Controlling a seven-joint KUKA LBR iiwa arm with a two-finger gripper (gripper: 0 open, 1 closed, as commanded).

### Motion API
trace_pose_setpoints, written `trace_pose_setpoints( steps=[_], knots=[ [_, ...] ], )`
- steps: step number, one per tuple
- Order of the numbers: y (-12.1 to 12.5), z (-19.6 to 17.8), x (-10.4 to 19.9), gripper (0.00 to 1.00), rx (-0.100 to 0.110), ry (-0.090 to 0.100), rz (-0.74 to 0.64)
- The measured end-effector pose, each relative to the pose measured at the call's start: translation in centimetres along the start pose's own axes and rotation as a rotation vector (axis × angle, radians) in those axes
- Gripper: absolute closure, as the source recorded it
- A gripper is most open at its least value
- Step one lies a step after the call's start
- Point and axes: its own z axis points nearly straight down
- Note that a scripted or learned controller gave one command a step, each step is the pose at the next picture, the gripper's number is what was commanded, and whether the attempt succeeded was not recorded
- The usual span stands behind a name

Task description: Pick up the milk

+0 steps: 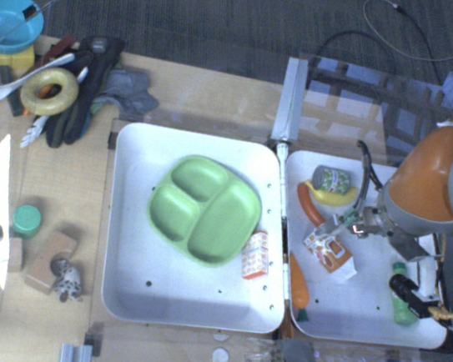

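Judged to be the approach before the grasp: pincer (355, 224) hovering in the right bin (357, 322), just right of and below the banana (335, 197), close over the milk's upper corner. Cannot tell whether apart or together, too blurred against the wrist. Nothing seen clamped.

Milk (330, 250) taken to be the small white carton with orange print, lying tipped on its side just below the banana, gabled end pointing up towards it. Crumpled-looking, slanted, probably light and slippery, likely to skid on the bin floor if nudged.

To do this well:
- Centre over the carton's body below the banana, not over the gable
- Turn the wrist to close across the narrow width, not along the length
- Come down straight and low, almost to the floor, before closing
- Keep clear of the sausage (309, 203) at the banana's left end and the carrot (300, 286) well below and left of the banana
- Lift slowly and check for the carton in the grip

Beware a second carton (256, 255), white and red, well left of and below the banana in the other bin: possibly the real milk, hard to tell
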Motion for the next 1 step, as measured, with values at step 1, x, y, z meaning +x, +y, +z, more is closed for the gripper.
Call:
trace_pose_setpoints(
  steps=[1],
  knots=[
    [-0.87,-0.12,0.68,0.0,-0.008,-0.001,-0.139]
  ],
)
